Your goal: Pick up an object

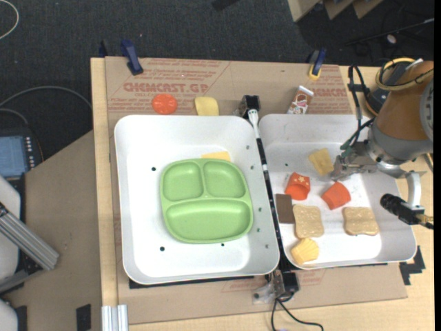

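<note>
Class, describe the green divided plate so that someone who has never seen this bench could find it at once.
Start at the left white bin, the one farther from the arm. The green plate lies in its middle, with a pale yellow piece peeking out behind its far edge. It is the largest item in either bin and the one green thing, moulded into three compartments.

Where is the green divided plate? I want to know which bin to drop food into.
The green divided plate lies in the middle of the left bin, with a pale yellow piece just behind its far edge.
</note>
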`<state>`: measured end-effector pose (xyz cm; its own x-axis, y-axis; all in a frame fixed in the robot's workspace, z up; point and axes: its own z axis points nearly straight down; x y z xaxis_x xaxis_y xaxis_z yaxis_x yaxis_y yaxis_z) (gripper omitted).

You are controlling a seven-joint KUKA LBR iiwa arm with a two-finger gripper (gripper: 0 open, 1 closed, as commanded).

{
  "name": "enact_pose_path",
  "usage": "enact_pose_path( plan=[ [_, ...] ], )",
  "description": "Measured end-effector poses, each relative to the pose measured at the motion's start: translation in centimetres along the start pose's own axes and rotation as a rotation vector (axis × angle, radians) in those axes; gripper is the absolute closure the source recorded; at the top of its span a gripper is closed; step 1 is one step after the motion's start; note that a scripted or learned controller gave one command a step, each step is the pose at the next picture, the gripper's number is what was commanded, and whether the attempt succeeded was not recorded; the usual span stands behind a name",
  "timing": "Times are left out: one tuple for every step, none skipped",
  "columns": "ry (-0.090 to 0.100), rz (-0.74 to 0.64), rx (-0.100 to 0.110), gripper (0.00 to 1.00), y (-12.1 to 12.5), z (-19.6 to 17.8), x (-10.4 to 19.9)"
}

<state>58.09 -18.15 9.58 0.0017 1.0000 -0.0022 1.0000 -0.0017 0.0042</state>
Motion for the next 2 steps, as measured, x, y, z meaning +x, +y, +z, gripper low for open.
enact_pose_path(
  plan=[
    [0.000,0.000,0.001,0.00,0.0,0.1,0.0],
    [0.006,0.000,0.012,0.00,-4.9,1.2,2.3]
  ],
)
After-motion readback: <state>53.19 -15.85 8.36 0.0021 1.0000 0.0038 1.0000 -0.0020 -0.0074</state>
